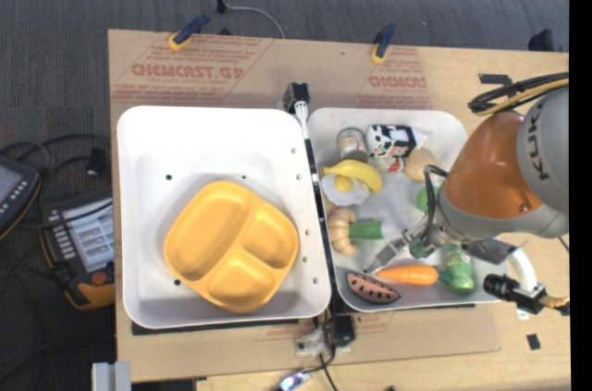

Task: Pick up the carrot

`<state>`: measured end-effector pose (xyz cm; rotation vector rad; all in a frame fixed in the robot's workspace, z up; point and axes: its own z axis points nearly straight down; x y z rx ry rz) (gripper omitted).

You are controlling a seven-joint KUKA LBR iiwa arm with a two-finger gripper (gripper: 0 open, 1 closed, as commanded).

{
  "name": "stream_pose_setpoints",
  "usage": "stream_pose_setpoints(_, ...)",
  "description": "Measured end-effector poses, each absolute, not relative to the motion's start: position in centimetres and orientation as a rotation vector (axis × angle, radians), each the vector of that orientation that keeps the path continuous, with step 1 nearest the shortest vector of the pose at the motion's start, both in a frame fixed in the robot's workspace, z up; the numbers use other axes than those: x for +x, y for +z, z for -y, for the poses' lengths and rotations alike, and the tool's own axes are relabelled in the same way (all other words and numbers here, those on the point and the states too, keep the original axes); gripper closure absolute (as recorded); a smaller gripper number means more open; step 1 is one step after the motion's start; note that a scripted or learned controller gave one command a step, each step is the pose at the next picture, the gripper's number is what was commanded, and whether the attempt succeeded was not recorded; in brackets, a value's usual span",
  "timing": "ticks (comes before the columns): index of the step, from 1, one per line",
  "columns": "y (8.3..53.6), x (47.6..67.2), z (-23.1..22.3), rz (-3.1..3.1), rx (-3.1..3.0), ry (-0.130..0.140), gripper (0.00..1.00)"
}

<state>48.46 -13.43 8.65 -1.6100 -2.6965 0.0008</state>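
Carrot (408, 274) lies between watermelon slice (372, 287) and green toy (459, 274), under the gripper (400, 250), state unclear

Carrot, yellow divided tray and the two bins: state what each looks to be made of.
Carrot: likely moulded plastic, smooth, even orange, a toy by its look.
Yellow divided tray: probably plastic, satin sheen, rounded moulded compartments.
Left bin and right bin: apparently thin formed white plastic, matte, with rounded corners and rolled rims.

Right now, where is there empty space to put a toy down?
The left bin has bare floor all around the yellow tray, widest along its far wall. The right bin is crowded: banana, carrot, watermelon slice and the claw.
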Motion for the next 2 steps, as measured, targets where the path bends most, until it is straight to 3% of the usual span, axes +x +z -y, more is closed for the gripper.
stream_pose_setpoints(1, 8.7, 48.8, 12.3, 2.329, -2.121, -0.009, 0.00)
stream_pose_setpoints(2, 8.7, 48.8, 15.9, 1.875, -2.518, -0.013, 0.00)
